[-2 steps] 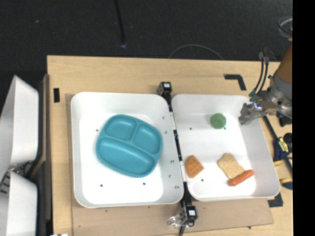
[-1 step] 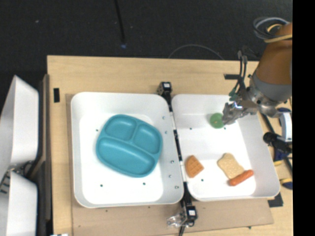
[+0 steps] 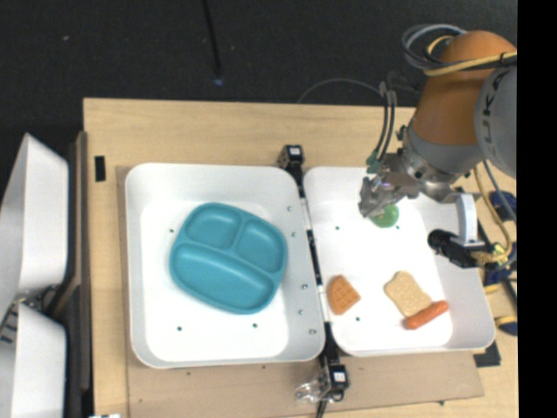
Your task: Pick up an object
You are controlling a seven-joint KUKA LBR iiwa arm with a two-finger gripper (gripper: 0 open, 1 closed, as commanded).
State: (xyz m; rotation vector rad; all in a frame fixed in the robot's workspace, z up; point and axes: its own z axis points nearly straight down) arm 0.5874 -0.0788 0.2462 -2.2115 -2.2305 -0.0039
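Here the gripper (image 3: 379,205) sits low over the green object (image 3: 386,215) in the right bin (image 3: 348,181), touching it, seemingly to grasp; its grip state I cannot tell; toast (image 3: 406,293) lies nearer the camera.

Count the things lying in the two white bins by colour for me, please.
Blue: 1, the plate
Green: 1, a small thing under the gripper
Orange-brown: 1, the waffle
Tan: 1, the bread
Red-orange: 1, the sausage
Total: 5
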